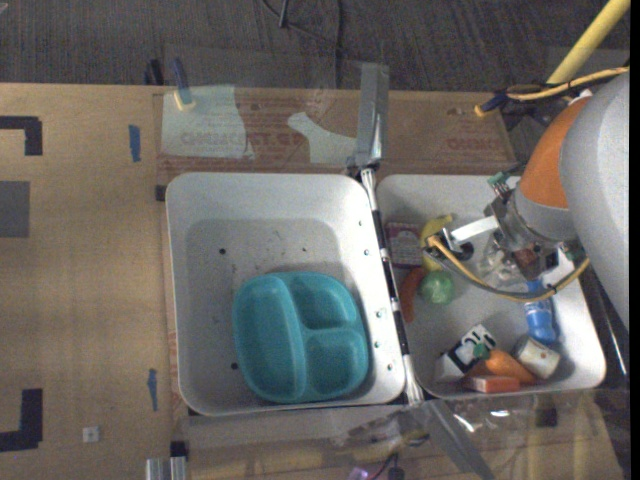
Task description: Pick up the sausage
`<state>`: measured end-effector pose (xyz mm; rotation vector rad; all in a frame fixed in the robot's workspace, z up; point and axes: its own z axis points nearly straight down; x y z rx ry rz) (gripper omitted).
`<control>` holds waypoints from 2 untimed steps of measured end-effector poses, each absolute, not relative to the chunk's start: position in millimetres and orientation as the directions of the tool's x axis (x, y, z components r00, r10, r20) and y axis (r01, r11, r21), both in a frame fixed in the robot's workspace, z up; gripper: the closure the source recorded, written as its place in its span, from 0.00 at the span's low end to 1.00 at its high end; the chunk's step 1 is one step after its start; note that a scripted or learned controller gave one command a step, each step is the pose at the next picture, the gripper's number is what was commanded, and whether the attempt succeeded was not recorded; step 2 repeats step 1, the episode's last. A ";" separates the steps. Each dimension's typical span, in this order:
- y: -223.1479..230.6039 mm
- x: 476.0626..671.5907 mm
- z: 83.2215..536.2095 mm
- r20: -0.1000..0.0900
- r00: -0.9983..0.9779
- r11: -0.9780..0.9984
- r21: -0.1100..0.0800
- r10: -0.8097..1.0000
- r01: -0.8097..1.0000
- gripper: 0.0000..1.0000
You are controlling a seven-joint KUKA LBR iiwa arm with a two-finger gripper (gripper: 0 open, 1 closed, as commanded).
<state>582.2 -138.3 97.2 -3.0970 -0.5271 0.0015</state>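
- Right now the hand (507, 256) is hovering over the far-right part of the right bin (590, 368), wrapped in cables; how far open it is cannot be told here, nor whether it is gripping anything.
- What is looking like the sausage (411, 296), a reddish-brown length, is lying against the left wall of that bin, just beside a green ball (437, 287) and near of a purple packet (403, 243).
- Judging from this, the hand is needing to travel left across the bin before descending.
- Because the wall is crowding one side and the ball the other, closing across the sausage's narrow width is looking safest, ideally at its free near end.
- Descending slowly is helping to avoid nudging the ball or striking the bin's rim.
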 end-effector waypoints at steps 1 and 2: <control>-138.0 582.2 97.1 -0.002 0.944 -0.944 -0.001 0.331 0.331 0.00; -138.0 582.2 97.1 -0.002 0.944 -0.944 -0.001 0.331 0.331 0.00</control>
